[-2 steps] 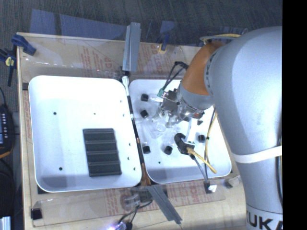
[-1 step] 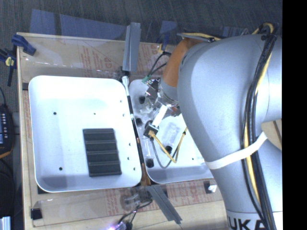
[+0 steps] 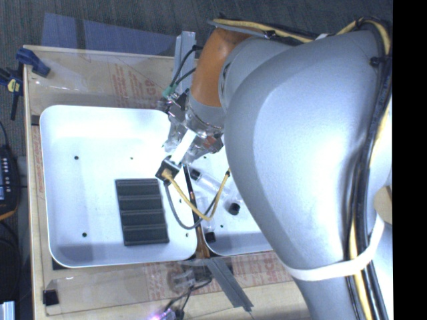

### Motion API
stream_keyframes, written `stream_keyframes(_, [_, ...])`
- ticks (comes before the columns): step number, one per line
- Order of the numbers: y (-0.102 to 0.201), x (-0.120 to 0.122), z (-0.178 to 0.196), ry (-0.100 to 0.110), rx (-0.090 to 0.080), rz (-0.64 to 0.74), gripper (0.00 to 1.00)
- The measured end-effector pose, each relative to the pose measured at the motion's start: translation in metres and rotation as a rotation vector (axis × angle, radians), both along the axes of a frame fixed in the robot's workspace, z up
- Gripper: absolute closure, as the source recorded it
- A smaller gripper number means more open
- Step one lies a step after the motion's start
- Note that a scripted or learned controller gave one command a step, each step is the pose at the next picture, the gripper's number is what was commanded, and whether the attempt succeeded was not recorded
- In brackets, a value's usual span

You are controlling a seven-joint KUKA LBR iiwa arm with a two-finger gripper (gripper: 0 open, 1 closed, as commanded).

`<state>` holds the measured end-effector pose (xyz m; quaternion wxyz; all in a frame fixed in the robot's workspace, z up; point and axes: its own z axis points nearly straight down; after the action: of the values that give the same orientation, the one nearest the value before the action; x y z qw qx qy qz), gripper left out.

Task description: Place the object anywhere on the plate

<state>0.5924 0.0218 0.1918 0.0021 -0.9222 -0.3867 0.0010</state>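
Plate [image 3: 141, 211] in left bin [image 3: 47, 179], open floor around; pincer [image 3: 190, 145] above bin's right rim, opening unreadable.

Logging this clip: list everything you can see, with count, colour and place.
left bin: one, white, left on the bench
right bin: one, white, beside it, largely hidden
ribbed slab: one, dark grey, flat in the left bin, lower middle
small thing: one, black, in the right bin, too small to identify
clamp: one, blue, bench's upper left corner
arm: one, grey with orange band, reaching in from the right
pincer: one, metallic, above the bins' shared edge
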Motion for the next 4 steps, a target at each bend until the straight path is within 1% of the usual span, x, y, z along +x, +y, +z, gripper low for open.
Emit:
stream_keyframes(1, [0.065, 0.036, -0.001, -0.001, -0.005, -0.402, 1.00])
stream_keyframes(2, [0.107, 0.043, 0.051, -0.001, -0.002, -0.254, 1.00])
stream_keyframes(3, [0.011, 0.051, 0.156, -0.003, -0.002, -0.058, 1.00])
stream_keyframes(4, [0.052, -0.027, 0.024, 0.006, -0.003, -0.132, 1.00])
